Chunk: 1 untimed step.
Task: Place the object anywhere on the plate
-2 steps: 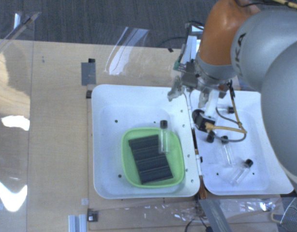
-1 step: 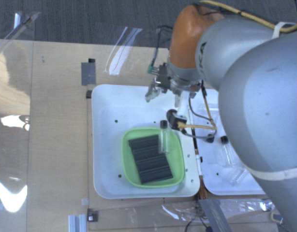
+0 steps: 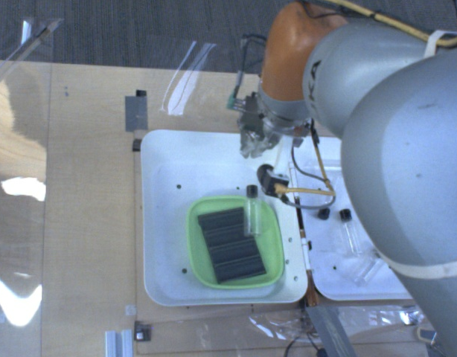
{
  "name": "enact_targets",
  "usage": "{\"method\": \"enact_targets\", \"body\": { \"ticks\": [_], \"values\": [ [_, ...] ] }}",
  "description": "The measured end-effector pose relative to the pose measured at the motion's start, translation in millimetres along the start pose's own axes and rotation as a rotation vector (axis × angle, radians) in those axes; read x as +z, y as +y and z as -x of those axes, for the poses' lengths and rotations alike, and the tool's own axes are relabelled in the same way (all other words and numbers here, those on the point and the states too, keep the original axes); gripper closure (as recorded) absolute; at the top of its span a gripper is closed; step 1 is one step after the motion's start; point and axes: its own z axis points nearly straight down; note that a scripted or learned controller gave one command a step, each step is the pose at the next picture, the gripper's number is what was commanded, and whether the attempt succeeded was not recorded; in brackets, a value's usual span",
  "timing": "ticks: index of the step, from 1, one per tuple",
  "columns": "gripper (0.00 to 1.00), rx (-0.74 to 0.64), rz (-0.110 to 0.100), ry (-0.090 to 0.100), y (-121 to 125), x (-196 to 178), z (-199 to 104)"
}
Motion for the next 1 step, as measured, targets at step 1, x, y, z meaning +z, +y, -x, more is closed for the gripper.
{"method": "enact_targets", "body": {
  "ticks": [1],
  "values": [
    [0.00, 0.000, 0.000, 0.000, -0.1, 0.1, -0.2]
  ]
}}
